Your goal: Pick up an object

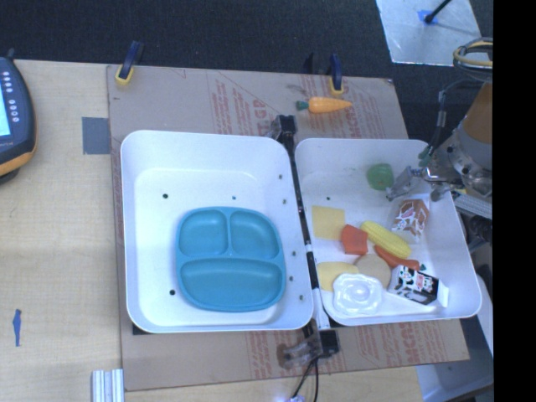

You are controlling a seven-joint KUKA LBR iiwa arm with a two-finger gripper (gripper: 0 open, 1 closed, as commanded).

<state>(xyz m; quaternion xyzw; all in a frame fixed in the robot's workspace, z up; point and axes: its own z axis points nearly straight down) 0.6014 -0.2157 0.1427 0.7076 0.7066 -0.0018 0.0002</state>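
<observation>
Over the right bin's far right corner hangs the tool, reaching in from the table's right edge. Whether it is open or closed I cannot tell; its metal parts blur together and nothing shows between them. Just below it, near the bin's right wall, lies a small red-and-white patterned packet, the closest candidate for a pick. A green ball rests just beside the tool toward the bin's far wall. Crowded along the near half are a yellow block, a red block, a yellow corn-like piece, a white fried egg and a black-and-white carton. The left bin carries a blue divided plate.

The risks, as I judge them: the ball could roll away if nudged, the packet sits close enough to the wall that a descent might strike the rim, and the clustered pieces touch, so a grab there could push neighbours or close on two at once.
</observation>
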